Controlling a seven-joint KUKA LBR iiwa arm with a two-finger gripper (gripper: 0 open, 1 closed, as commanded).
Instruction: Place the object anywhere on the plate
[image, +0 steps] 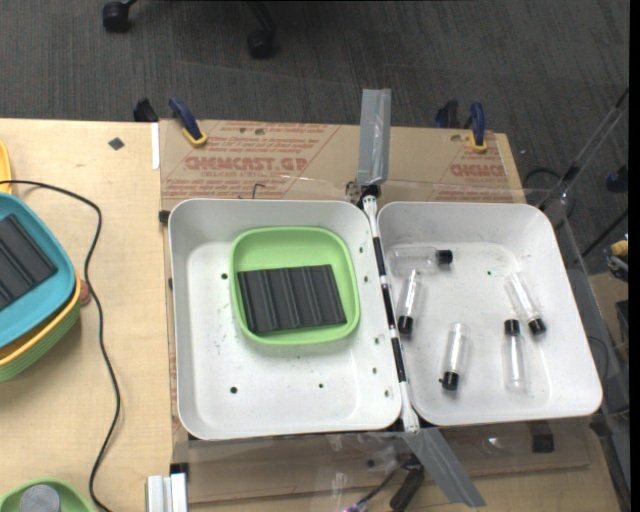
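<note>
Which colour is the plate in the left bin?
The plate is light green, with a dark ribbed mat on it; camera view.

You have a pale wooden bench (80, 400) with a cardboard sheet (300, 155) lying flat on it, held at its back edge by two blue clamps (187, 120). Two white bins sit on the sheet, edges touching: one bin (560, 400) on the arm's reach-in side, the other bin (200, 400) beyond it. Farther still from that side, a black cable (100, 330) and a stack of teal and green dishes (30, 300) rest on bare wood.
</note>
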